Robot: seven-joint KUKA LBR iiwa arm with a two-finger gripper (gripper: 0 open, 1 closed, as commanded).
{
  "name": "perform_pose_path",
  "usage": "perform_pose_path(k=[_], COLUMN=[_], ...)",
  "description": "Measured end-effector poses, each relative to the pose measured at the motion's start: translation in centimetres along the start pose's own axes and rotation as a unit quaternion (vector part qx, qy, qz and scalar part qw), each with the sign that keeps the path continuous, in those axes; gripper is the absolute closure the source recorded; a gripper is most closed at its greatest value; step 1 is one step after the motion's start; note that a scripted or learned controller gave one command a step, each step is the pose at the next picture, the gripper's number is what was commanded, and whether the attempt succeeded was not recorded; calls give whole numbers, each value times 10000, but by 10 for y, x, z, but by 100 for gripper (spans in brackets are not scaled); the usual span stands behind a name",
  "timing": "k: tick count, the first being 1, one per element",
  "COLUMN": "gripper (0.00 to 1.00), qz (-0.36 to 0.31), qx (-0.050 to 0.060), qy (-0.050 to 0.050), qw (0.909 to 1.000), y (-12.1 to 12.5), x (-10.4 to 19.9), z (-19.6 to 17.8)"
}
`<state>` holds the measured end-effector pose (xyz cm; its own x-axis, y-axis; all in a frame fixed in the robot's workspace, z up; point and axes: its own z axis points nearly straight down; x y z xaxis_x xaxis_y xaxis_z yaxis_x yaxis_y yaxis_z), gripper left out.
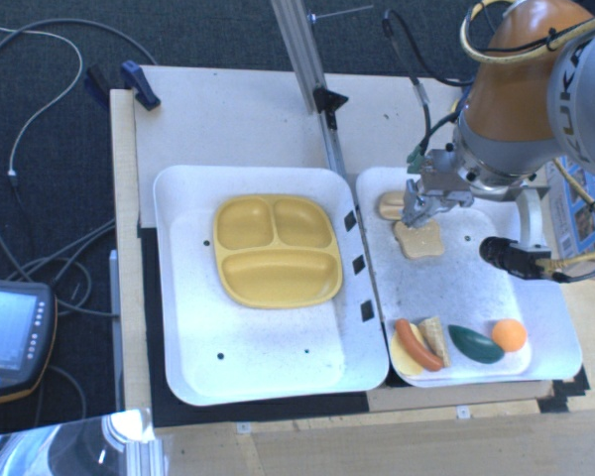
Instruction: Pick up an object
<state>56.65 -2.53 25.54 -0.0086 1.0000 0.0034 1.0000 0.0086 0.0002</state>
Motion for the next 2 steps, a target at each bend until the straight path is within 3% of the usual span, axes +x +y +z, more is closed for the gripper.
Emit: perform_pose_path(k=[2], gripper=[100], qz=[10], qx=[-2], qy=[-8], qw=[10000], y=[16], x=[109], z=[5])
